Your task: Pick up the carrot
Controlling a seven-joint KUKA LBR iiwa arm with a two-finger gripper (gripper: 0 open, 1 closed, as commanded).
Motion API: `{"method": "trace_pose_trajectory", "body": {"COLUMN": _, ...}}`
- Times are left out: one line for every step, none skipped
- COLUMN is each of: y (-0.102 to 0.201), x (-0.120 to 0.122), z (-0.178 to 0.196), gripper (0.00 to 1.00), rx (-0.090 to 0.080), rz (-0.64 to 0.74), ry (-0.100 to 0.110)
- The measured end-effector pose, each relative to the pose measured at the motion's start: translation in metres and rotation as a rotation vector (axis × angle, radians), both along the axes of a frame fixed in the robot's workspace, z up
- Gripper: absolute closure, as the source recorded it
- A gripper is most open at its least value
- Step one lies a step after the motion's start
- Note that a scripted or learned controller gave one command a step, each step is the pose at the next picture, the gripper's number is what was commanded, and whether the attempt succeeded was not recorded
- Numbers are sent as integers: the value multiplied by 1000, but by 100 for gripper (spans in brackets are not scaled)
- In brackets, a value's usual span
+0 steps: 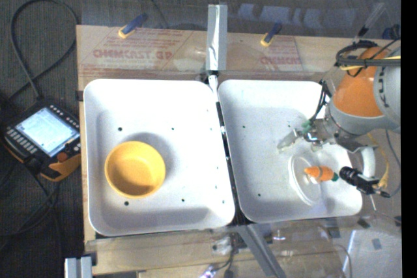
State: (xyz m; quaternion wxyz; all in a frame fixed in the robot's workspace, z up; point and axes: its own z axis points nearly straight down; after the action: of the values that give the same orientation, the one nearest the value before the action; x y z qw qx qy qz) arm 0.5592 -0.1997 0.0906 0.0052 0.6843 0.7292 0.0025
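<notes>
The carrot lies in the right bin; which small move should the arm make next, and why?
Probably a short shift toward the carrot and then down: the gripper sits up and to the left of it in the right bin, with nothing between its fingers.

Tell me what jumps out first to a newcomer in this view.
The round yellow bowl in the left shallow white bin catches the eye first. Next is the small orange carrot in a clear plastic dish in the right white bin, with the arm's tool just above it in the view.
</notes>
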Motion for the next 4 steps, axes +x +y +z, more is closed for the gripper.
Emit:
{"method": "trace_pose_trajectory", "body": {"y": -19, "x": -67, "z": 3, "gripper": 0, "rx": 0, "rz": 301, "ry": -9}}
{"method": "trace_pose_trajectory", "body": {"y": -17, "x": -72, "z": 6, "gripper": 0, "rx": 11, "rz": 98, "ry": 8}}
{"method": "trace_pose_trajectory", "body": {"y": -21, "x": -74, "z": 11, "gripper": 0, "rx": 4, "rz": 293, "ry": 12}}
{"method": "trace_pose_trajectory", "body": {"y": -17, "x": -73, "z": 9, "gripper": 0, "rx": 12, "rz": 50, "ry": 10}}
